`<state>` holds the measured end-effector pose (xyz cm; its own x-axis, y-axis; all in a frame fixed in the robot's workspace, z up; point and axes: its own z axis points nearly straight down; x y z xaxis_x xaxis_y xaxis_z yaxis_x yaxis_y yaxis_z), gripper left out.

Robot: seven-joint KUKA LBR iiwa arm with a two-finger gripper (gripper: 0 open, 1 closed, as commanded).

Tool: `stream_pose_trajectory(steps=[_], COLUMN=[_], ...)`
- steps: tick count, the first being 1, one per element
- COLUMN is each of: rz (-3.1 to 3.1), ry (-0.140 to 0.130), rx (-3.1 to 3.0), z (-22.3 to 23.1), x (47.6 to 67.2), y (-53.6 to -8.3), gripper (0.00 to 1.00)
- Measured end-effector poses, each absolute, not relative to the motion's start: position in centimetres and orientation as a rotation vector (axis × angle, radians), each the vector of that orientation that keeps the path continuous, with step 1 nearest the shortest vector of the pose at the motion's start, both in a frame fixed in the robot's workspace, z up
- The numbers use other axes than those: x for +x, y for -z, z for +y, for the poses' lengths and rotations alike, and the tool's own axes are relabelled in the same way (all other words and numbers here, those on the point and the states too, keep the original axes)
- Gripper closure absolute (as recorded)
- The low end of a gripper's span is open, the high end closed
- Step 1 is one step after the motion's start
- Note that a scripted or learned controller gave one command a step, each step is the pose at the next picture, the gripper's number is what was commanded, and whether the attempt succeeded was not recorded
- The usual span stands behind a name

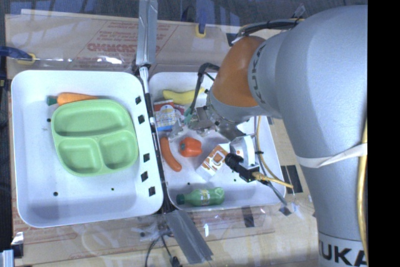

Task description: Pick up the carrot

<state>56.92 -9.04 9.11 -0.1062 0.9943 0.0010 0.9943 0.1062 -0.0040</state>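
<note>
You are viewing a pick that is not yet accomplished. Working from the near edge, a green bottle (201,197) is lying in the right bin (265,194). Just beyond it, an orange-and-white box (212,161), a red-orange rounded item (190,147) and a reddish elongated item (170,154) are resting close together. The gripper (199,119) is hanging over this bin's middle, under the orange band of the arm (312,90). Its state cannot be judged, since the wrist is covering it. Nothing is visibly being carried.

The carrot (76,97) is lying in the left bin (31,197), against the far edge of the green divided plate (94,134), well apart from the gripper. Judge the remaining work as everything: crossing to the left bin, descending, closing and lifting.

For writing, you are reading part of "KUKA" (340,253) on the arm at near right. The box label and a small carton (165,115) farther back are too small to read. Red print on the cardboard (112,45) beyond the bins is appearing inverted and is not legible.
</note>
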Motion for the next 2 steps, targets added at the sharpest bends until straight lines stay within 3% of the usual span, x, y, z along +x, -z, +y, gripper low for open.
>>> stream_pose_trajectory(steps=[1,2], rz=[-2.475,-2.337], ry=[-0.001,-0.001], rx=[-1.934,-2.099], z=[-14.8,-11.1], x=[53.7,54.1], y=[-14.0,-18.0], gripper=[0.00,0.00])
